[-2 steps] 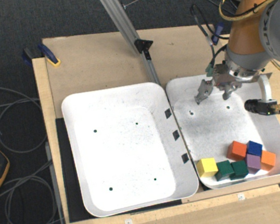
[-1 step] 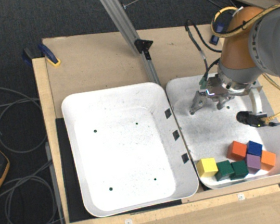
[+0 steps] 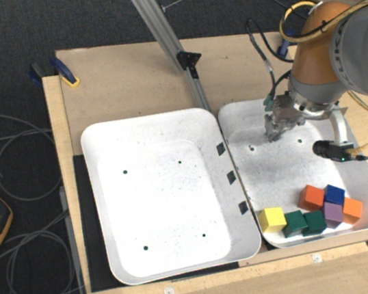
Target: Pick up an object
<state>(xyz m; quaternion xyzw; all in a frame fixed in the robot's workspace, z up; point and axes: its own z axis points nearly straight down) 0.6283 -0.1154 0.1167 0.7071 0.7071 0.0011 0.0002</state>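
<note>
Several small blocks lie along the near edge of the right bin (image 3: pixel 271 170): a yellow block (image 3: pixel 273 218), two green blocks (image 3: pixel 304 222), a red-orange block (image 3: pixel 312 196), a blue block (image 3: pixel 333 194), a purple block (image 3: pixel 333 211) and an orange block (image 3: pixel 352 208). My gripper (image 3: pixel 274 128) hangs over the far part of the right bin, well behind the blocks. Nothing shows between its fingers.
The left bin (image 3: pixel 160 195) sits beside the right one, with black clips (image 3: pixel 230 177) along the shared edge. A slanted metal pole (image 3: pixel 165 35) rises behind the bins. Cables trail over the floor at left and behind the arm.
</note>
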